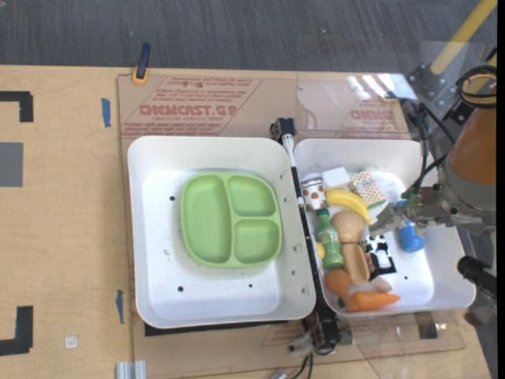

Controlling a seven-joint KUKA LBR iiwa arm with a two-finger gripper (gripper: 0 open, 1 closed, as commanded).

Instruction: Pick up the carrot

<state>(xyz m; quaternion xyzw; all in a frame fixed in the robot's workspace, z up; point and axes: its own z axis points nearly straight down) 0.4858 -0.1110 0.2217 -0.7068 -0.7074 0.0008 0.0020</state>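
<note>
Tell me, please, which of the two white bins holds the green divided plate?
The left bin holds the green plate; the right bin holds the carrot and other toy food.

We take this for a robotics lab: a plywood bench [63, 212] marked with black tape corners [20, 105] and blue tape strips [106, 111], two white bins [150, 235] clamped together, grey carpet [237, 14] beyond the far edge.

Arm: my arm [480, 160] has a wide orange band above grey metal at the wrist.
Cables: black cables [426, 144] loop beside it.
End effector: my end effector [394, 215] is grey with dark fingers.
</note>
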